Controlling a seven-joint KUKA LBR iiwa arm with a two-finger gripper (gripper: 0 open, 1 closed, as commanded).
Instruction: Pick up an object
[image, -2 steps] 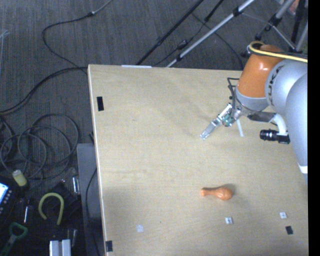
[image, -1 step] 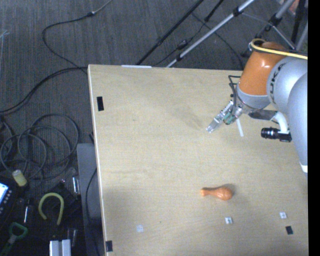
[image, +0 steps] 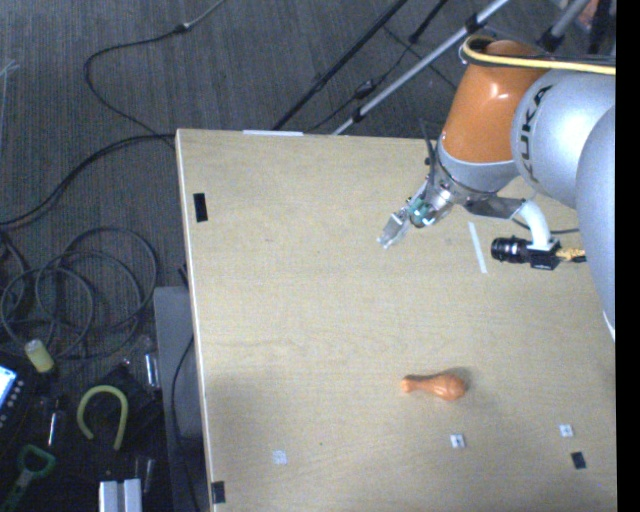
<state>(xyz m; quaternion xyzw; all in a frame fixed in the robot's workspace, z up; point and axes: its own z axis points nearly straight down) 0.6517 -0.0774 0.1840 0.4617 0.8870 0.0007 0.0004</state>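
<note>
The gripper (image: 392, 231) hangs over the upper middle of the tan surface (image: 300, 300), and I cannot tell its state. Lower and to the right lies the orange object (image: 437, 385) (bulb tapering to a neck), probably light, smooth, apt to roll; take the bulb.
</note>
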